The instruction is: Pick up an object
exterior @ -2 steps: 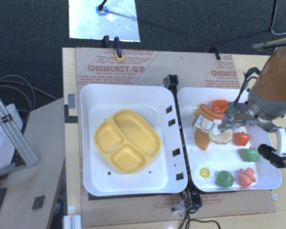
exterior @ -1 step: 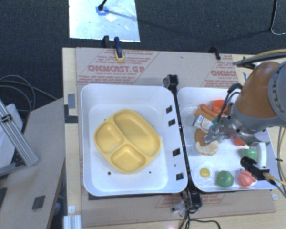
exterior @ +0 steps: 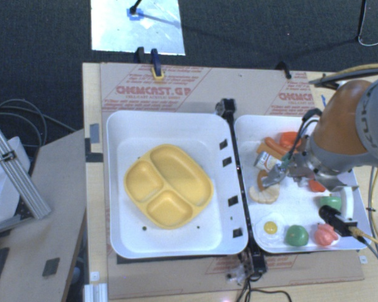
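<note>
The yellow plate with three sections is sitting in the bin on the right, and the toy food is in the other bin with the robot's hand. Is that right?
Not quite. The camera view shows the yellow plate in the left bin, not the right one. The rest holds: the toy food, like the green ball, lies in the right bin, where the gripper is.

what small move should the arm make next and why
Probably a short descent onto the tan round piece: the gripper hangs at its upper edge in the right bin, with nothing visibly between its jaws, so no pick has happened yet.
</note>
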Motion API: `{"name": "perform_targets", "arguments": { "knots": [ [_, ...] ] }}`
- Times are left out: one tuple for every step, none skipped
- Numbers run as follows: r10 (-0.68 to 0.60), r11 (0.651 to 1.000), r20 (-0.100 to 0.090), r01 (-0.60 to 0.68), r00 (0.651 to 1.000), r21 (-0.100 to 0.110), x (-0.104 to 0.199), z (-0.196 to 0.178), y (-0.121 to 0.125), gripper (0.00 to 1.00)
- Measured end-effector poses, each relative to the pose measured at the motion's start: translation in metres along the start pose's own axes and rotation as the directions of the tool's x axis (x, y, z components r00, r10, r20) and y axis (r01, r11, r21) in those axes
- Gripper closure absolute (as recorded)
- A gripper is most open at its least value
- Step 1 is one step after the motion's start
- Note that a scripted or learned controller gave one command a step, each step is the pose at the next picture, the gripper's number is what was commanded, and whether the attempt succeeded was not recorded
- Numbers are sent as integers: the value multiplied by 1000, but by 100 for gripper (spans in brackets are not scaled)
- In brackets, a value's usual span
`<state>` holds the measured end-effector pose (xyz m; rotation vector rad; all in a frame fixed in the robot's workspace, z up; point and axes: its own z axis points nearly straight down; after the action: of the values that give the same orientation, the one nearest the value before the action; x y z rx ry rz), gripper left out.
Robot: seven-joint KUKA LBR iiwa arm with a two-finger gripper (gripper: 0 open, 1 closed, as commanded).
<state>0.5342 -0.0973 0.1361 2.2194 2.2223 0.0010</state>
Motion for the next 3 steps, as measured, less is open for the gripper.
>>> {"name": "perform_targets", "arguments": {
  "knots": [
    [0, 1000, 0, 0, 1000, 2, -2, 54, 10, 0],
    [-1, 1000, 0, 1, 1000, -1, -2, 41, 11, 100],
    [-9, 1000, 1, 9, 1000, -14, 34, -55, 77, 100]
  ]
}}
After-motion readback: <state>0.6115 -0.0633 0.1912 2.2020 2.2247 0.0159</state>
